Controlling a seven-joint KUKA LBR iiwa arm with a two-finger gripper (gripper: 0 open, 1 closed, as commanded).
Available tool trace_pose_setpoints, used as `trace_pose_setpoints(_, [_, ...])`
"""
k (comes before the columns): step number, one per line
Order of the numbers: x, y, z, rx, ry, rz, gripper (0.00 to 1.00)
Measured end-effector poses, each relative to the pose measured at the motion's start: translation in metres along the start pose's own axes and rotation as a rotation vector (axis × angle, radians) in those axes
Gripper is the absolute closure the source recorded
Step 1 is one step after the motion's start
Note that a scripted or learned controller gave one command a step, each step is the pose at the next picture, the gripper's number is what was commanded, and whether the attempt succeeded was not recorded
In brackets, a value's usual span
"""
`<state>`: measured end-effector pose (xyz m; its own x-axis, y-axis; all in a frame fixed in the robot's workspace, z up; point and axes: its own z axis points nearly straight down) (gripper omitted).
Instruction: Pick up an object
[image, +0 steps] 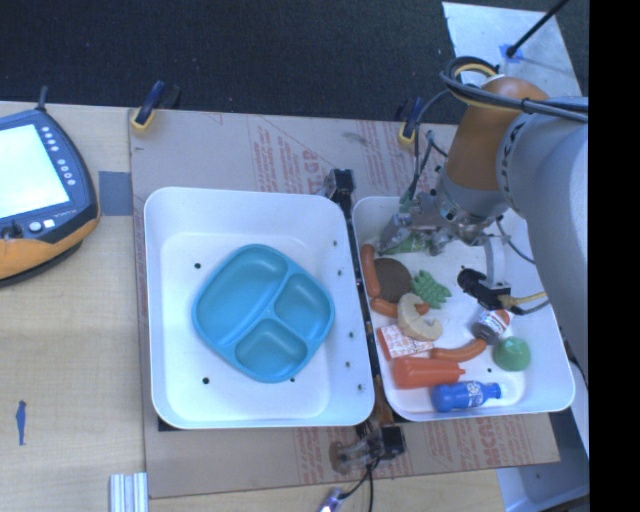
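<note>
Toys: a heap of small plastic play-food pieces lies in the right bin (560, 395), any of which would serve as the object to pick up.
Blue bottle (466, 395): nearest piece, lying on its side by the bin's front wall; it looks light, stiff and smooth, so it may roll or slip, and I judge a hold across its middle the safest.
Orange carrot (425, 373): lies just behind the bottle, long and hard; best taken across its narrow width.
Hot dog (458, 351): curved, resting against the carrot; probably light and rigid.
Green round piece (512, 354): near the right wall, domed, likely to squirt out of a pinch.
Green leaf (432, 288): flat and thin, hard to take hold of from above.
Crowding: the pieces touch and overlap, so a neighbour may be nudged.
Left bin (160, 215): holds a blue divided plate (264, 312), wide and shallow, a poor fit for a two-finger hold.
Pincer (432, 232): at the far end of the right bin, above its back wall; whether it is released or clenched I cannot tell, and nothing is seen between its tips.
Tabletop (70, 340): bears both bins, with a tablet-like screen (35, 185) at far left.
</note>
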<state>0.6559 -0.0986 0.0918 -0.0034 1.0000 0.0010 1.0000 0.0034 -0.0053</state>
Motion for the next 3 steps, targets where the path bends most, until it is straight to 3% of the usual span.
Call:
trace_pose_setpoints(1, [0.0061,-0.0002,0.0002,0.002,0.001,-0.001,0.00])
trace_pose_setpoints(2, [0.0055,-0.0024,-0.0087,0.014,0.002,-0.002,1.00])
trace_pose_setpoints(3, [0.0055,-0.0024,-0.0087,0.014,0.002,-0.003,0.00])
